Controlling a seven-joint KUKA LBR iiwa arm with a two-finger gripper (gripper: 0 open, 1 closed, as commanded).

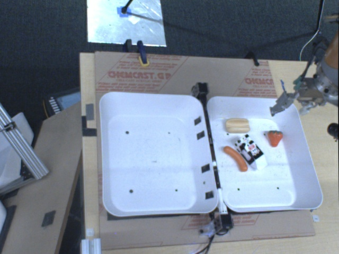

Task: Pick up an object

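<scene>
- The fingers (279,106) of the gripper (288,100) cannot be read as spread or pressed together; one dark tip points down and left above the top right corner of the right bin (304,192), with nothing visible between the fingers.
- The gripper hangs at the end of the grey arm (323,83), which enters from the right edge, an orange band just showing above the wrist.
- Four small objects lie in the right bin, all in its upper half and all apart from the gripper.
- A tan bread roll (237,125), oblong and rounded, lies crosswise near the bin's top, closest to the divider.
- An orange sausage (235,158), slim and slightly curved, lies on a slant below the roll, running from upper left to lower right.
- A black-and-white patterned item (249,149), small and boxy, sits just beside the sausage on its right, touching or nearly touching it; its details are too small to make out.
- A red-orange carrot-like piece (275,137), short and tapered with a paler top, rests near the bin's right wall, the nearest object to the gripper.
- The left bin (111,157) sits alongside, the two bins meeting at a dark central hinge strip (209,152).
- Both bins rest on a brown cardboard sheet (175,70) printed with red lettering, atop the pale bench (320,136).
</scene>
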